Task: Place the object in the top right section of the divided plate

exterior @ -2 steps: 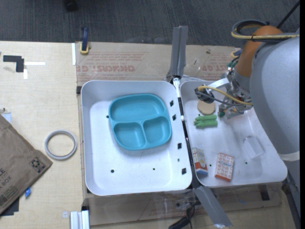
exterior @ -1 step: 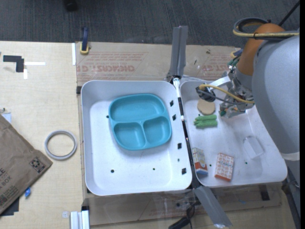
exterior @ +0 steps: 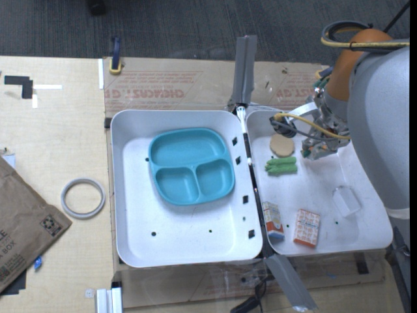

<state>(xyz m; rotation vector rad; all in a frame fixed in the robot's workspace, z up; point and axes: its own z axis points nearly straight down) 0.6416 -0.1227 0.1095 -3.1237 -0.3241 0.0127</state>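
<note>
Camera view, tool [exterior: 317, 150] half hidden by cables, arm [exterior: 381, 116] cut off right

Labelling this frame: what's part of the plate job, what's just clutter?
Job:
- blue divided plate, in the left bin
- gripper, over the right bin
- possible objects: tan round piece, green pods, two small cartons

Clutter:
- tape ring
- cardboard box
- blue clamp

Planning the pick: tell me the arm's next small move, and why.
Probably lower the gripper toward the tan round piece or green pea pod beside it in the right bin. Nothing shows between its fingers, and the blue divided plate in the left bin holds nothing.
</note>
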